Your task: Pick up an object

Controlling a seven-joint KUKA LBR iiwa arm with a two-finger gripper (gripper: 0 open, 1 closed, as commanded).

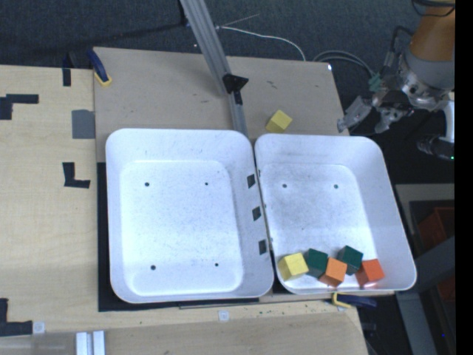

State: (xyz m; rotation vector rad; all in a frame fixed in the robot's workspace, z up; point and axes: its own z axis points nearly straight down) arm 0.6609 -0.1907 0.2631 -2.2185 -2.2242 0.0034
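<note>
arm raised, tool (367,115) beyond right bin (384,161)

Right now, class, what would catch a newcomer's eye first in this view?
A huddle of small coloured cubes, yellow, green, orange and red, sits in the near corner of the right shallow white bin. One lone yellow cube lies outside on the bench beyond the bins. The two-finger gripper hangs past the right bin's far right corner.

grey metal pole (211,39), white cable (273,37), blue clamp (100,67)
</note>
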